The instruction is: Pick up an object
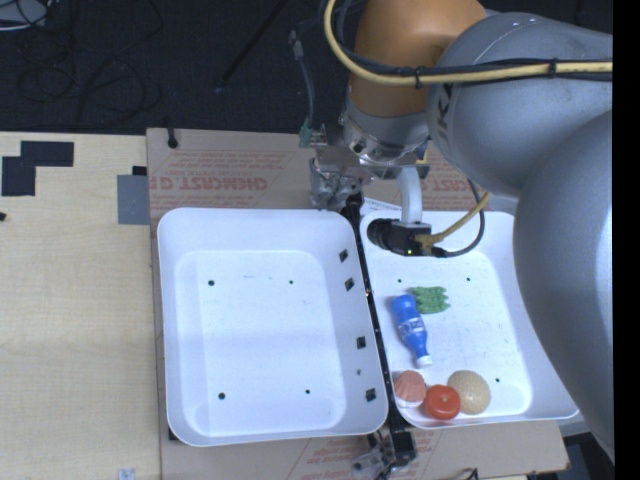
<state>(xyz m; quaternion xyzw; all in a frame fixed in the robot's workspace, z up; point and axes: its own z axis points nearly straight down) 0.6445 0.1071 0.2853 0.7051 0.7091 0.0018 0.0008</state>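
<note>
Gripper [338, 190] at right bin's [500, 268] far-left corner; finger state can't tell. Blue bottle [409, 328] lies toward 5 o'clock, long axis 11–5.

Two white bins [255, 233] sit side by side on cardboard [230, 168].

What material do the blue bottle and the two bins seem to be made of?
The blue bottle looks like glossy plastic: saturated colour, a white cap and a pale highlight. The left bin and right bin look like smooth white moulded plastic, given their rounded corners, though coated metal is possible.
</note>
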